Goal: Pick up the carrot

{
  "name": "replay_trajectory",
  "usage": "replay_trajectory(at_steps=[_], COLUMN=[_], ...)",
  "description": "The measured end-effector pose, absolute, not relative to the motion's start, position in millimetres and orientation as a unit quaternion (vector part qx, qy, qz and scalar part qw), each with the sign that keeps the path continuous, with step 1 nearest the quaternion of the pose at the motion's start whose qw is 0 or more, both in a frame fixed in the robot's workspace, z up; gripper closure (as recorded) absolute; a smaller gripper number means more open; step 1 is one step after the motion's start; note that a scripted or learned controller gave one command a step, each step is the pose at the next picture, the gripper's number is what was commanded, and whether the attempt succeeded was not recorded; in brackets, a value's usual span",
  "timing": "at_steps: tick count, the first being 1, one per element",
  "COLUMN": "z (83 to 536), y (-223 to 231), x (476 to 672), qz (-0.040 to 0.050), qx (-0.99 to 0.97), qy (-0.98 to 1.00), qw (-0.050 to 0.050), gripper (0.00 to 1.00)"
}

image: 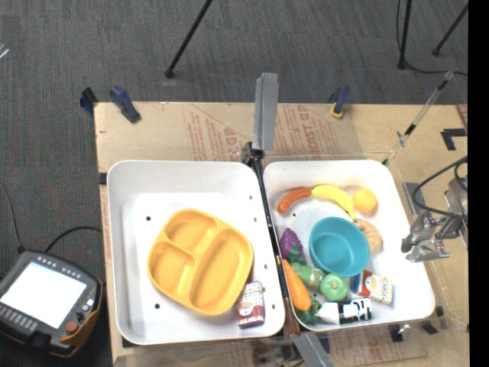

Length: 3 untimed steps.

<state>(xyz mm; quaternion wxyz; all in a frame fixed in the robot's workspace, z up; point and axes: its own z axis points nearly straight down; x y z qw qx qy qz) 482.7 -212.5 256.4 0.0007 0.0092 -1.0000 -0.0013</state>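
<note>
We see 2 white bins side by side on the worktop (321, 128). The carrot (296, 285) lies in the right bin (382, 176), against its left wall near the front, its orange body running front to back. Just behind it sits a purple toy (289, 243); just to its right are green items (325, 281). A teal bowl (338, 245) stands near the bin's middle, well clear of the carrot's tip. Toward the bin's rear we note an orange-red sausage-shaped toy (293, 198), a banana (335, 197) and a lemon (365, 199). Small cartons (378, 287) rest at the front right.

The left bin (126, 205) holds a yellow divided plate (200, 261) and a small can (250, 305) at its front right corner.

The claw (428, 239) hangs at the right, outside the right bin's right wall and well apart from the carrot. We cannot tell how it is set; nothing shows between its parts.
</note>
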Motion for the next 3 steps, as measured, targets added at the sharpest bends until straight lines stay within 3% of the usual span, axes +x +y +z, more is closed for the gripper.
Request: replay_trajectory(at_steps=[1, 2, 3], z=[258.0, 301.5, 277.4], y=[-212.0, -213.3, -211.0], x=[485.7, 477.2, 477.7], qz=[-0.0006, -0.0001, -0.0007], qx=[-0.083, -0.136, -0.077], qy=[-0.997, -0.991, -0.997], qw=[0.000, -0.002, 0.000], gripper=[1.00, 1.00, 1.00])
